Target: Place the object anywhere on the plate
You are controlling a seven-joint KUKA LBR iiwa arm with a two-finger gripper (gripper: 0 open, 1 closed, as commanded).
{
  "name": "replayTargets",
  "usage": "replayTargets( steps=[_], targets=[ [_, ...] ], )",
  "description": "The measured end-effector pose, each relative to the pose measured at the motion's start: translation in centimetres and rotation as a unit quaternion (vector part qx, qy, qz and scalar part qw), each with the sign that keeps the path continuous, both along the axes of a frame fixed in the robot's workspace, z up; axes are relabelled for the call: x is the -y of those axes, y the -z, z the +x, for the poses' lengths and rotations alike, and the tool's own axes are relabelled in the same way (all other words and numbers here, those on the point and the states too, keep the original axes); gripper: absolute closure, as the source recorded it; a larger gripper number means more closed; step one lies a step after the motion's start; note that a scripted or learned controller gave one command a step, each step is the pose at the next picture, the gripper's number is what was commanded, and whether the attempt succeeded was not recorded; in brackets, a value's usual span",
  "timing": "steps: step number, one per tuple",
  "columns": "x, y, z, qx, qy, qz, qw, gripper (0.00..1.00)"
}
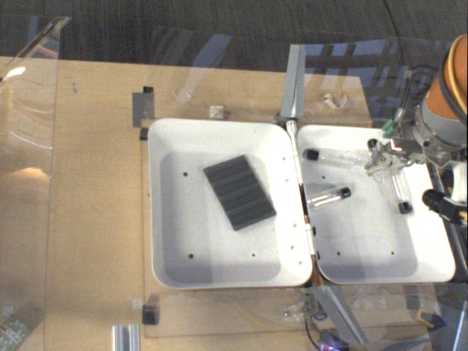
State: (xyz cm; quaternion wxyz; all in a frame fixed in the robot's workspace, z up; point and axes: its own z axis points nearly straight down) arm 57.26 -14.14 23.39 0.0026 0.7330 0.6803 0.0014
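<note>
A light wooden table (80,196) carries two white bins (164,196) side by side, against dark carpet (183,13). Whether the hand (385,154) is open cannot be told.

Grey arm (444,126), orange band above wrist, black cables, metallic end effector (382,157).

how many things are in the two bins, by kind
dark ribbed plate: 1
clear tubes with black caps: 3, at and
total: 4
</note>
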Motion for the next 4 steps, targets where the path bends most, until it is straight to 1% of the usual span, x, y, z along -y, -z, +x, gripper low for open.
replayTargets(
  steps=[1,2,3,4],
  targets=[
    [-5.6,-1.8,0.8,0.000,-0.038,0.0005,0.9993,1.00],
    [-6.6,-2.1,5.4,-0.001,0.185,0.0013,0.9827,1.00],
    [-6.0,-6.4,9.7,-0.001,0.286,0.0015,0.9581,1.00],
    [-4.6,-9.3,9.0,-0.001,0.393,0.0020,0.9194,1.00]
  ],
)
